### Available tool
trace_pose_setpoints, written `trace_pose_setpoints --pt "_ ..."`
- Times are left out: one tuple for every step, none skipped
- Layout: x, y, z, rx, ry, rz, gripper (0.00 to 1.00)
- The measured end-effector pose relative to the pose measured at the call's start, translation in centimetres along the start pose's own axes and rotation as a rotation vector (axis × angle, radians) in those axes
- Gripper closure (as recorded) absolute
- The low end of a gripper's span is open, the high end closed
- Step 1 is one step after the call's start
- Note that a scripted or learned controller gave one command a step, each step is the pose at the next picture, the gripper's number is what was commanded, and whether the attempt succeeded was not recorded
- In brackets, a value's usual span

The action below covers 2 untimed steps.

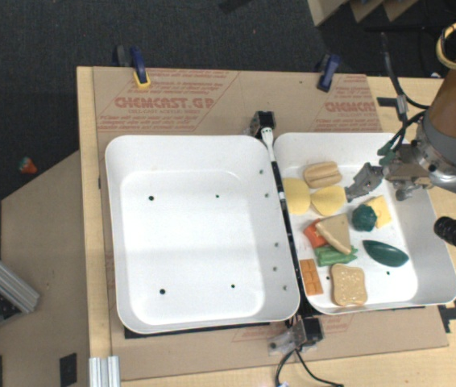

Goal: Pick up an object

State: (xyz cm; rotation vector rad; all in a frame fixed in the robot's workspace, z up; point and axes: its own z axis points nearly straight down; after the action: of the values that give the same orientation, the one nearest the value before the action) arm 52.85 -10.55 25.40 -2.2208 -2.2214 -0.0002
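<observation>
From the overhead camera, the arm [452,119] came in from the right and sat over the right bin [429,289]. The gripper [366,181] hung above the food pile, fingers spread a bit, nothing between them as far as I could see. Right under and around it: a bread roll [321,173], a couple of yellow pieces [296,195], a teal lump [363,218], a dark green leaf-shaped thing [385,253], a tan wedge [337,234], a cracker-looking slab [348,285] and an orange strip [311,276]. The left bin [123,216] sat just beside it, walls touching.
</observation>
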Motion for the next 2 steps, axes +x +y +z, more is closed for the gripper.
trace_pose_setpoints --pt "0.2 0.7 15.3 -0.015 -0.003 0.0 0.0" --pt "-5.6 8.2 16.3 -0.014 -0.002 -0.001 0.0"
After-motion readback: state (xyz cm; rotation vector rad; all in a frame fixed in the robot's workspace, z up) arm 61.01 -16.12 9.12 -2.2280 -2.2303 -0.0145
